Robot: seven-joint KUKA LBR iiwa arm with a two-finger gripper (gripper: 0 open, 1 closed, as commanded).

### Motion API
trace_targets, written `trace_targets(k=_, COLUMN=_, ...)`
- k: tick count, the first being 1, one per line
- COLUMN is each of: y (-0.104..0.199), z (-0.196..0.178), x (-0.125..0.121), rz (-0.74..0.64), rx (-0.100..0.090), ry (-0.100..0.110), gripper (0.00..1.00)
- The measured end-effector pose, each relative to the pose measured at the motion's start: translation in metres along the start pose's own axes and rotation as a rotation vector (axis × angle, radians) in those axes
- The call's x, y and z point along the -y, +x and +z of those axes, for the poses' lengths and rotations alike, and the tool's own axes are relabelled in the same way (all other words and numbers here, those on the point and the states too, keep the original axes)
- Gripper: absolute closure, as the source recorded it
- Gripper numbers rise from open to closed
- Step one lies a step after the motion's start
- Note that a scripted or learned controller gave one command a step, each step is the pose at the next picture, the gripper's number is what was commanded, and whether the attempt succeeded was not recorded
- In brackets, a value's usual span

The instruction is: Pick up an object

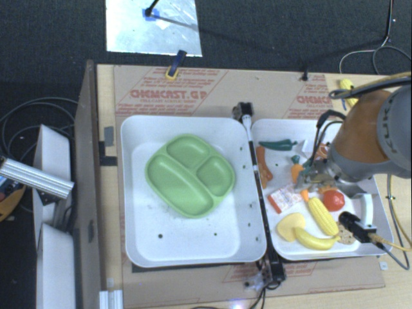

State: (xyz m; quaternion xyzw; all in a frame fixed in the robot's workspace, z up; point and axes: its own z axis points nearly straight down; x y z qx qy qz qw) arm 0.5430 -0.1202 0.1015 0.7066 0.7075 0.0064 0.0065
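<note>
Right white plastic bin (370, 206): two-finger gripper (308, 177), grip state impossible to tell, low among toy food, yellow plastic corn cob (321, 214) at its five o'clock, red tomato (333, 199) beside; advisable to centre squarely over one item before closing.

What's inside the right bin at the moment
The right bin holds a corn cob, banana, tomato, green pepper and a red-and-white packet. The arm covers its far right corner, so anything there is hidden.
</note>
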Motion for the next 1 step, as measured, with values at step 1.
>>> trace_targets(k=1, y=0.0725, z=-0.0877, x=-0.026, rz=-0.01, rx=-0.001, ry=0.008, gripper=1.0)
